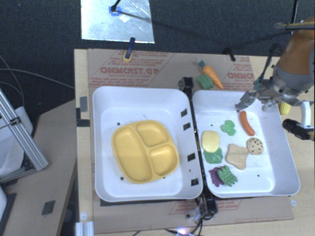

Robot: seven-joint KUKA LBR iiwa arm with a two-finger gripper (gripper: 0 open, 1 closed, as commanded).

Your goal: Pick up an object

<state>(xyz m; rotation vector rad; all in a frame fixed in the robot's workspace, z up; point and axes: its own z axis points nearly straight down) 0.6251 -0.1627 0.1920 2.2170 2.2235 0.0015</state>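
Note:
The right bin (268, 178) holds several toy foods: a red sausage (247, 123), a green broccoli piece (228, 127), a yellow lemon-like piece (210, 141) lying over a green leaf (213, 156), a slice of toast (237, 156), a cookie (255, 145) and a purple-and-green bunch (223, 176). My gripper (254, 103) hangs over the far part of this bin, just above and behind the sausage. Its two fingers stand apart, open, with nothing between them.
The left bin (123, 100) carries a yellow divided plate (145, 150). A toy carrot (212, 74) and a green piece (204, 82) lie on the cardboard behind the bins. A black part of the rig (298, 128) juts in beside the right bin's right rim.

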